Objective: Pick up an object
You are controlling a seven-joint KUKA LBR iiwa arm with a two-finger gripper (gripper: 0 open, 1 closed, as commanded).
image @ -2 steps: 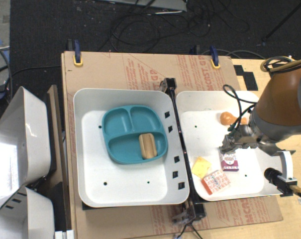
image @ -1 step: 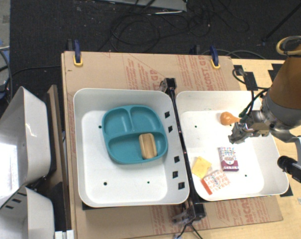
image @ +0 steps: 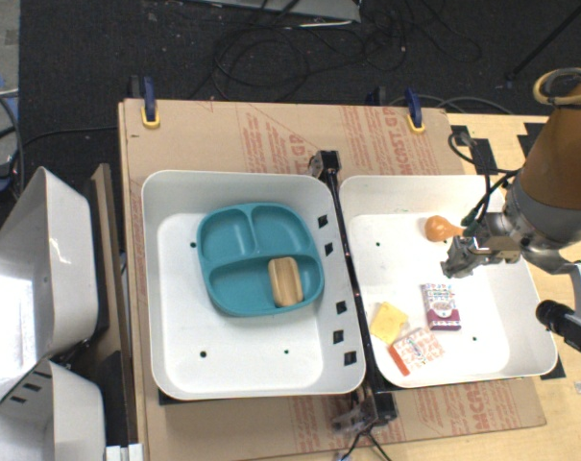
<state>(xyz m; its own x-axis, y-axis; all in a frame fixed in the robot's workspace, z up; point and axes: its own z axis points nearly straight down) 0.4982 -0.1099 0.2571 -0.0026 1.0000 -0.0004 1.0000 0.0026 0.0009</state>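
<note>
While the grey arm's two-finger gripper (image: 460,260) hangs low over the right shallow white bin (image: 520,358), whether spread or closed I cannot tell, the small orange rounded object (image: 439,228) lies just beside it, up and to its left in the camera view.

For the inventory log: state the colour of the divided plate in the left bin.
Teal blue; the divided plate shows clearly in the camera view.

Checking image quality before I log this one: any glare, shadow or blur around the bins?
Camera view: even light and soft shadows; mild glare on the white bin walls; the gripper looks dark and a bit soft; the teal plate and small items are sharp enough.
</note>
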